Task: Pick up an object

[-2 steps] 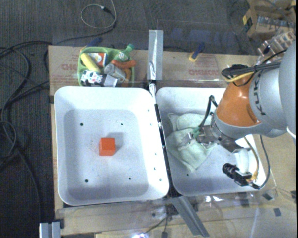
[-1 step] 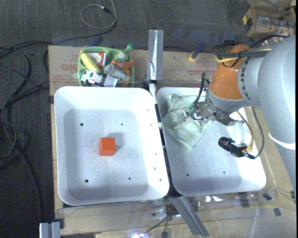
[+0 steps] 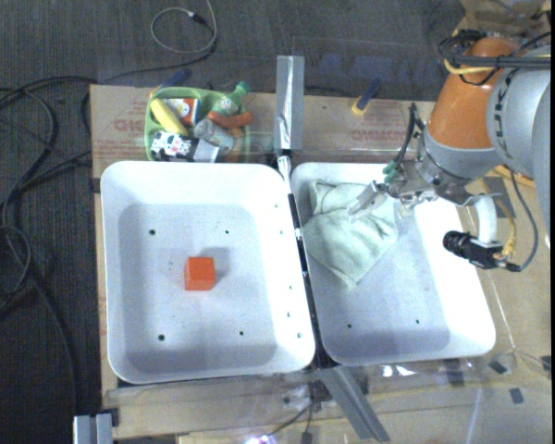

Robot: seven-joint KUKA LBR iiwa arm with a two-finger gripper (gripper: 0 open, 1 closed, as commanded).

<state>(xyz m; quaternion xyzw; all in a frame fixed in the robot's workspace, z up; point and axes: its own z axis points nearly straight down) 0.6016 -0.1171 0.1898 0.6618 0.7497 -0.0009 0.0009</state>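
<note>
claw (image 3: 379, 192) sits low on the pale green cloth (image 3: 351, 232) in the right bin (image 3: 444, 340). can't tell whether it's apart or clamped. lift not done yet, by my read.

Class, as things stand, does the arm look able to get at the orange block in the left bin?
Probably yes: the orange block lies alone and uncovered, though the gripper sits over the cloth one bin away.

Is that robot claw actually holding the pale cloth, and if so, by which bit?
Cannot be told. The gripper sits at the upper right edge of the cloth in the right bin.
</note>
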